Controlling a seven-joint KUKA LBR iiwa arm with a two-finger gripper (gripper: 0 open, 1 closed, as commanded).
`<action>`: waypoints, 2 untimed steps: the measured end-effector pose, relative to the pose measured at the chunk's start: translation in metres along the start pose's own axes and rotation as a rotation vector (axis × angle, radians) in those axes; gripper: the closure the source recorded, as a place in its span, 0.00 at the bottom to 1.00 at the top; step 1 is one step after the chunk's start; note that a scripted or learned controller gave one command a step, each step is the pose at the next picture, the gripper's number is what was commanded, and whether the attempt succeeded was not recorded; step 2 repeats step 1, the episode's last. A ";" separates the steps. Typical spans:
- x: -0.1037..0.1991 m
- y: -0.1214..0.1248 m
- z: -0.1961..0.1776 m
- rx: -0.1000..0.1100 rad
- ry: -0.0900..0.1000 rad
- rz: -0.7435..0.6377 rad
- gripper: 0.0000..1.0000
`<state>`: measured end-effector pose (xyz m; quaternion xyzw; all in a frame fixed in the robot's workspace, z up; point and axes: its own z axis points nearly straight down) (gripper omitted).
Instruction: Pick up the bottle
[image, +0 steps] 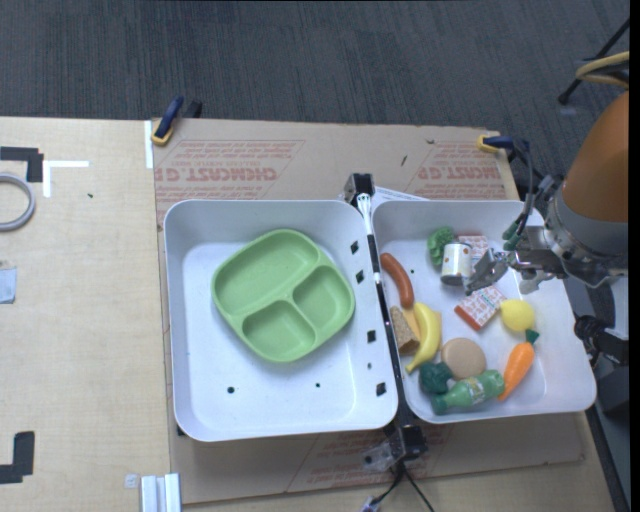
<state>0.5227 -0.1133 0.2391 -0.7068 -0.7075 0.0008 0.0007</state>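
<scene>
In the right bin (560, 395), the tool (492, 272) hangs over a red carton (479, 308), its grip state unclear; the bottle (470, 392) lies near the front.

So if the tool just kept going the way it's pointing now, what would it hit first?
Probably the small silver can: the tool points leftward at it, low over the right bin. Depth is hard to judge from above, so it might pass over it.

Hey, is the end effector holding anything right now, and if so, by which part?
Cannot be told. The end effector sits low in the right bin beside the small can, but nothing visibly sits in its grasp.
</scene>
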 end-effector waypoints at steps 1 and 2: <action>0.000 0.000 -0.009 0.000 -0.001 0.001 1.00; 0.000 0.000 -0.009 0.000 -0.001 0.001 1.00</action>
